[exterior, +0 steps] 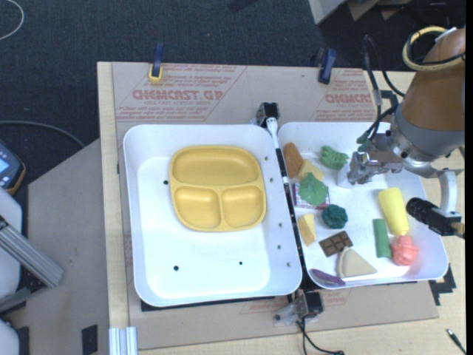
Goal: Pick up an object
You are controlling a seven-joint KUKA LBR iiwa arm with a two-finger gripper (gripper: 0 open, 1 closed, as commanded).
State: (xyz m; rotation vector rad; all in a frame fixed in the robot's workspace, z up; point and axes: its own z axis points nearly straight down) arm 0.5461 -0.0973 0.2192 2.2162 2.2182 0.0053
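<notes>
The right bin [436, 268] holds several toy foods. Among them are a light green piece [334, 157], a leafy green piece [313, 191], a dark green lump [334, 215], a yellow cylinder [393, 210] and a pink piece [405, 251]. There are also a brown chocolate square [335, 242], a beige wedge [356, 263], a green stick [381, 237], a brown loaf [293, 159] and a yellow wedge [307, 228]. My gripper [361, 171] hangs over the bin's upper middle, just right of the light green piece, above bare white floor. I see nothing in it.
The left bin [148, 250] holds a yellow three-compartment tray [218, 186]. A purple spoon [325, 276] lies at the right bin's front edge. The arm's orange band [436, 80] and a black fitting [432, 214] overhang the right bin's right side.
</notes>
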